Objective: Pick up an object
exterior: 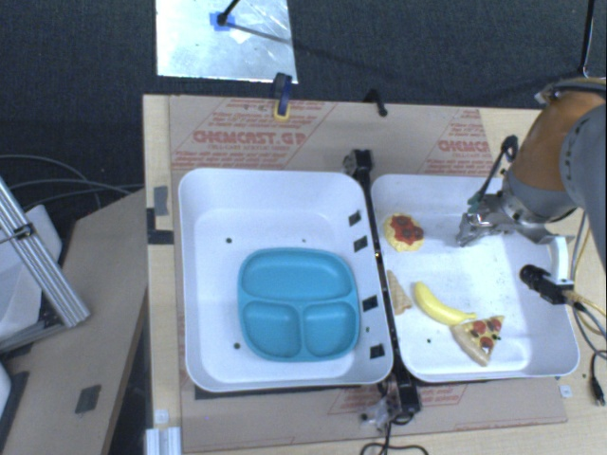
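The tool (467,231) hangs over the right bin (545,358), at three o'clock from the round pizza toy (405,232); its grip state cannot be told. A banana (438,306) and pizza slice (479,335) lie at six o'clock.

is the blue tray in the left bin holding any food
No, it holds none: the blue tray shows three bare compartments. The banana and pizza slice lie in the right bin.
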{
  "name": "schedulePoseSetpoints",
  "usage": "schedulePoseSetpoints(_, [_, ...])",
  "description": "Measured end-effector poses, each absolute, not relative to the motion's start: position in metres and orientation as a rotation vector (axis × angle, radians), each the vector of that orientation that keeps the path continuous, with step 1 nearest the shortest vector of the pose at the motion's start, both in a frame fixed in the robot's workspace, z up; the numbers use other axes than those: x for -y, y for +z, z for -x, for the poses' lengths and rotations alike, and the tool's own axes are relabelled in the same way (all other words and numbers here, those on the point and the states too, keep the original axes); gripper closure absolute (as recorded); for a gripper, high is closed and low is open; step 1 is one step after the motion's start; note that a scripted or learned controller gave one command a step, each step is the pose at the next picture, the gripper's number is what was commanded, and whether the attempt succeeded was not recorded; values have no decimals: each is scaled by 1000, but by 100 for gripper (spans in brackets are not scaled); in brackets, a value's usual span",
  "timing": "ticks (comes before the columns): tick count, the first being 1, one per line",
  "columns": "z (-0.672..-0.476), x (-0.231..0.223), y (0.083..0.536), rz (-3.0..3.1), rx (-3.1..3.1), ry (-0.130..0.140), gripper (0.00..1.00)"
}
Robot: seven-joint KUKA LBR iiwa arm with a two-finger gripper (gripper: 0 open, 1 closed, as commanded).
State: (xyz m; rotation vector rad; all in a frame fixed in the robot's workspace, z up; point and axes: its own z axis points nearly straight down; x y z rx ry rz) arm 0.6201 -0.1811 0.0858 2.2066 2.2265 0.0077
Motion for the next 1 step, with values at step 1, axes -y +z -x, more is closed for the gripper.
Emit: schedulePoseSetpoints(1, [-539,151,84,-2225,-2226,-3,100])
